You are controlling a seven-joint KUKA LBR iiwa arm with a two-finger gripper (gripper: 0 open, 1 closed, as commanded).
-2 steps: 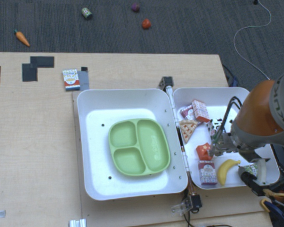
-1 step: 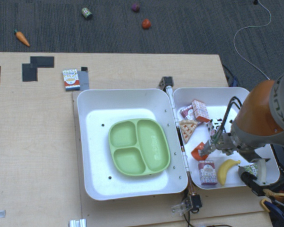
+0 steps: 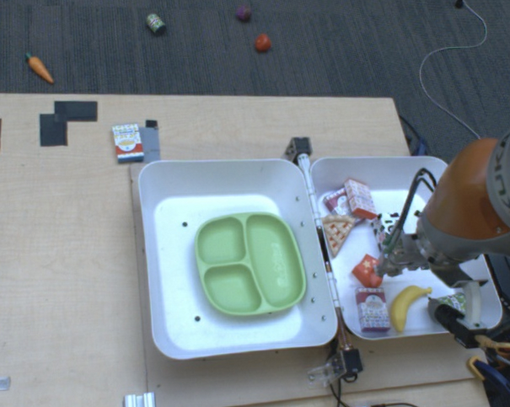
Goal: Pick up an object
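The right bin [image 3: 422, 164] holds several small items. A red piece of toy food [image 3: 366, 272] lies near its middle. A yellow banana [image 3: 406, 306] and a small purple-and-white carton [image 3: 373, 310] lie at the front. A pizza slice [image 3: 336, 231] and a red-and-white carton [image 3: 358, 199] sit toward the back left. My gripper [image 3: 391, 257] hangs low over the bin, right beside the red piece on its right, under the orange-banded wrist [image 3: 462, 202]. The arm hides the bin's right part.
The left bin [image 3: 169, 270] holds a green divided plate [image 3: 249, 264]. A small box [image 3: 128, 142] lies on the bench behind it. Small toys lie scattered on the carpet beyond the bench. Cables and clamps sit at the bench's front right.
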